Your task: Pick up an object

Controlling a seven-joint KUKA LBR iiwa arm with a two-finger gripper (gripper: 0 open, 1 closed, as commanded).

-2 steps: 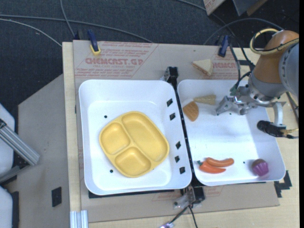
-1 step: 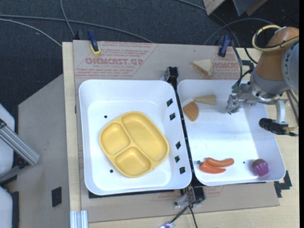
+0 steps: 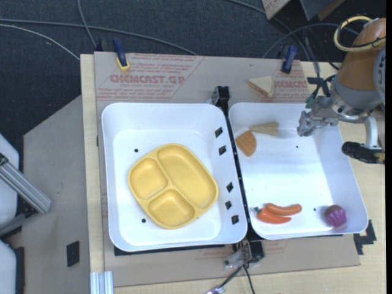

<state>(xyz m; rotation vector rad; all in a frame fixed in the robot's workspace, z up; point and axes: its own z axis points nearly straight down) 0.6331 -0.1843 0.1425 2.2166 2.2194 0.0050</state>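
The right bin (image 3: 306, 170) holds several toy foods. A round brown piece (image 3: 245, 143) and a tan wedge (image 3: 264, 128) lie near its far left corner. An orange sausage (image 3: 282, 209) and a red-orange carrot (image 3: 273, 218) lie side by side at the near edge, with a purple item (image 3: 335, 215) in the near right corner. My gripper (image 3: 305, 127) hangs over the far right part of this bin, right of the tan wedge and apart from it. Nothing shows in its grasp.
The left bin (image 3: 116, 164) carries a yellow divided plate (image 3: 173, 185). A sandwich wedge (image 3: 262, 86) lies on the board behind the right bin. Blue clamps (image 3: 120, 54) (image 3: 288, 57) sit at the board's far edge. A black divider (image 3: 231, 158) runs between the bins.
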